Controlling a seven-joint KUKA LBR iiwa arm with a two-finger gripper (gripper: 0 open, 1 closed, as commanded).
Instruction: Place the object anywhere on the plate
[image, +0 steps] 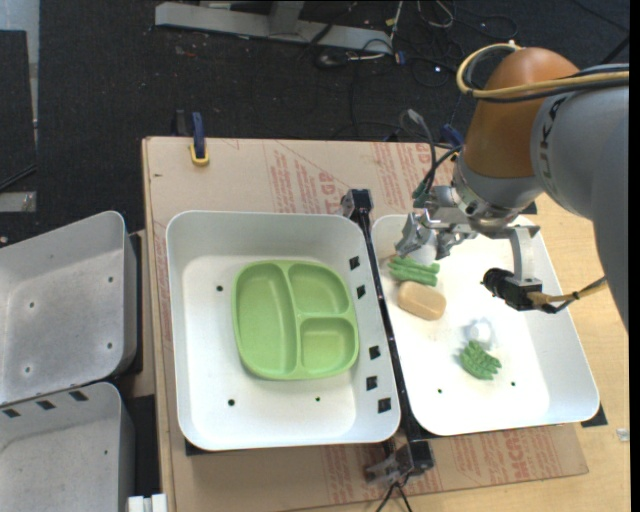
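Gripper (425, 240) hangs over the right bin (560, 390), its grip too unclear to judge.
One green plate (296, 320) lies in the left bin (200, 400); right bin: one green bean pod (413, 270), one tan bread piece (421, 300), one leafy green toy (480, 360).

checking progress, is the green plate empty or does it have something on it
Empty: all three compartments of the plate show bare green. The food items lie in the right bin.

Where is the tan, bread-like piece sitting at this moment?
The tan piece lies in the right bin, near its left wall, just below the green bean pod under the gripper, and apart from the green plate in the left bin.
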